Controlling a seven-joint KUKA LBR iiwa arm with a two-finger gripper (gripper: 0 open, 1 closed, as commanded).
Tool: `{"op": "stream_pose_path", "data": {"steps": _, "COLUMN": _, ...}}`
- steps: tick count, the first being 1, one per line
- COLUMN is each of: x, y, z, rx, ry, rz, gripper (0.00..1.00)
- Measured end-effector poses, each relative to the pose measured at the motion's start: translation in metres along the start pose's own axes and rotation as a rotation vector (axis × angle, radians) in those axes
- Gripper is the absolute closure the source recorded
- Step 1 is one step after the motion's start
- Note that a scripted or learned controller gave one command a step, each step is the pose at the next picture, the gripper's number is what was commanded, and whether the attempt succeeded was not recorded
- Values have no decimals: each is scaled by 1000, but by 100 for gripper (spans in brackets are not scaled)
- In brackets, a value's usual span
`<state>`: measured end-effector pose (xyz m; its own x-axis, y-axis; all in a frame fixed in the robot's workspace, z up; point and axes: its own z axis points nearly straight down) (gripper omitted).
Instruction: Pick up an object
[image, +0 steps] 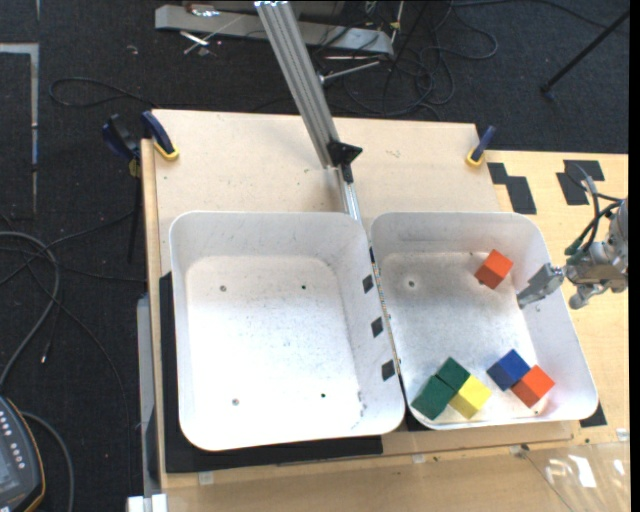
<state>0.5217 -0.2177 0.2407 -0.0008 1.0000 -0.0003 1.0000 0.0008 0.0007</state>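
Near rim of right bin (560, 300): green block (440, 388) touching yellow block (471, 398); blue block (509, 367) against orange block (535, 385). Farther back, lone orange cube (493, 269). Pincer (565, 282) at right rim, holding nothing; opening cannot be judged.

The arm (612, 255) is cut off by the right edge. Its gripper (545, 283) is blurred, finger positions unreadable. Far below-left of it, the green block (440, 388) partly hides behind the yellow block (471, 399).
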Motion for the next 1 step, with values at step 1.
{"op": "stream_pose_path", "data": {"steps": 1, "x": -6, "y": 88, "z": 66, "rx": -1, "ry": -2, "rz": -5, "gripper": 0}}
